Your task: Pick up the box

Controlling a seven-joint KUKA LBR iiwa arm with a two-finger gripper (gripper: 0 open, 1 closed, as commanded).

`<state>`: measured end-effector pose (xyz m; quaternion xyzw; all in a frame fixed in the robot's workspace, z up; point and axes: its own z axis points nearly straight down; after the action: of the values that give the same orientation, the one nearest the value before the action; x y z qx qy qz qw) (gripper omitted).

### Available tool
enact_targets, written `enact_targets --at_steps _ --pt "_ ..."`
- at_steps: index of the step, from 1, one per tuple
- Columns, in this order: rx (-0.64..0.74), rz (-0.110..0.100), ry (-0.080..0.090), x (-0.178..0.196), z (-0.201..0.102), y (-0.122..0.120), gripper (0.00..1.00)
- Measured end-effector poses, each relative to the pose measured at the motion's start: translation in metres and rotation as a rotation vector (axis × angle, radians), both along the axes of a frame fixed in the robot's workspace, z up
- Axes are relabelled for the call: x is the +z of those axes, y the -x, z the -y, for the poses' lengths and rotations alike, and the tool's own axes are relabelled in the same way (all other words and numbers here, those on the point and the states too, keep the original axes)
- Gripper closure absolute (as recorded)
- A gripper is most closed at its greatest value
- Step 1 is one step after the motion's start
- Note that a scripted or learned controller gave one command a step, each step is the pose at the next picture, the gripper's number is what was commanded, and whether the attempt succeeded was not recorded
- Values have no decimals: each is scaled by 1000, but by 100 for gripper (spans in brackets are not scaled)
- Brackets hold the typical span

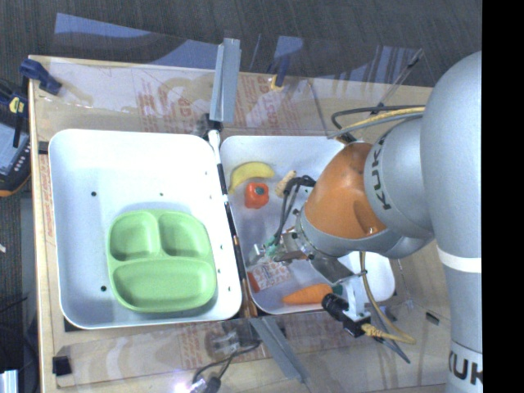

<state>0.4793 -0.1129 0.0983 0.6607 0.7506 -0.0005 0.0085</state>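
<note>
So the arm (385, 195) is reaching down into the right bin (246, 150), with the gripper (277, 248) low over the clutter near the bin's front left corner. Looks like the approach/grasp step, nothing lifted yet as far as anyone can tell. Whether the tool is open or closed, honestly can't tell; the orange wrist band hides most of it.

The box (270, 277) seems to be the flat reddish-white thing lying on the bin floor just under and in front of the gripper, right beside the carrot (307, 295). It's partly hidden, so the shape is a guess. It looks thin and flat, which probably makes it awkward to pinch.

Next move likely needs a clean close on an edge, avoiding the carrot. The left bin (74, 162) holds a green tray (161, 262).
</note>
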Motion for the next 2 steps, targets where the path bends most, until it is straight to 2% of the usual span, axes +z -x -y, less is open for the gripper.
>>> enact_targets --at_steps 1,2 --pt "6 4 3 11 2 -2 100" --pt "7 4 3 11 1 -2 0"
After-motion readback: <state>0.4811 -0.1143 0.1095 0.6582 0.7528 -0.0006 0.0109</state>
